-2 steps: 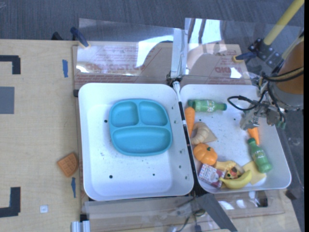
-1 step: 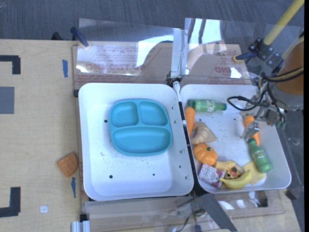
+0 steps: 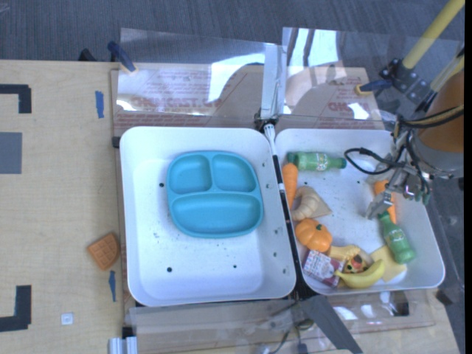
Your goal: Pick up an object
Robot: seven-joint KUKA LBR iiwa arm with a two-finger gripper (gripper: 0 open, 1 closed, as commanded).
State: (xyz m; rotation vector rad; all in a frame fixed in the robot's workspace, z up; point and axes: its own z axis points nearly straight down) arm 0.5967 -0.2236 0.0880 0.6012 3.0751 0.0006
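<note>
Green bottle lies by right bin's right wall, label unreadable | gripper just above its cap, finger state can't tell | 2nd green bottle at far edge, label illegible | banana near front edge | blue tray mid left bin

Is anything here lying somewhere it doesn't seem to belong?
Yes: a small brown waffle-like piece lies on the wooden bench, outside the left white bin, which holds a blue divided plate. The other toy foods sit heaped in the right white bin.
</note>
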